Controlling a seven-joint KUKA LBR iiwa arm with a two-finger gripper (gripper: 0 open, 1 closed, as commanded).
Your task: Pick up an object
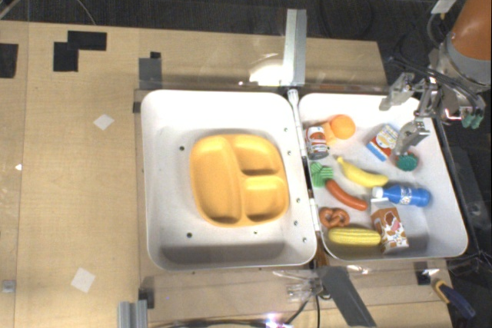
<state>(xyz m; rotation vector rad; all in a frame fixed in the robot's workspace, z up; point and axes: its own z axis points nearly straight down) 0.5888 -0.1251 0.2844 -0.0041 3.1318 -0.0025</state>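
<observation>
- The fingers (409, 113) hang over the far corner of the right bin (455, 230), spread apart and gripping nothing.
- Just under the nearer finger (415, 133) sit a small carton (382, 141) and a teal piece (407, 161), nearly touching. Drop straight down and I reckon a finger lands on the carton's edge and tips it.
- The pile is tight: banana (361, 174), blue bottle (406, 196) and orange ball (341, 126) lie further along from the fingers, so a shove could jam them together.
- The bin wall is close beside the fingers; a wide approach might clip it.
- The yellow tray (237, 178) in the left bin (161, 165) is well away, no worry.
</observation>
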